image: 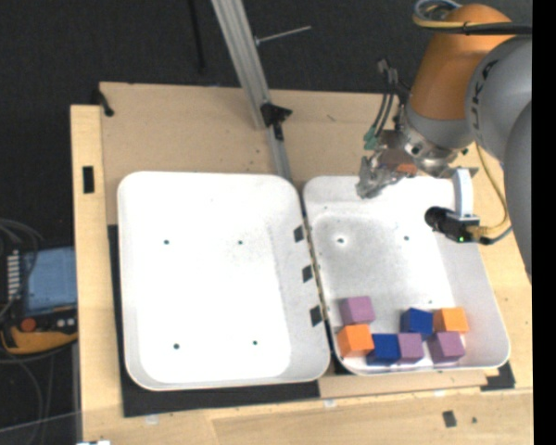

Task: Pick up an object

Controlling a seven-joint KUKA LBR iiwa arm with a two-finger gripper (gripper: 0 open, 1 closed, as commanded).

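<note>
Several small blocks lie clustered at the near end of the right bin (403, 248): a purple block (357, 309), an orange block (355, 339), a blue block (385, 349), another purple block (410, 346), a blue block (416, 321), an orange block (451, 320) and a purple block (447, 346). My gripper (372, 183) hangs over the far edge of the right bin, well away from the blocks. Nothing shows between its fingers.
The left bin (213, 276) sits beside the right one, with black clips along the shared edge. A slanted metal rail (246, 58) rises behind the bins. A blue box and cables (37, 290) lie off the bench at left.
</note>
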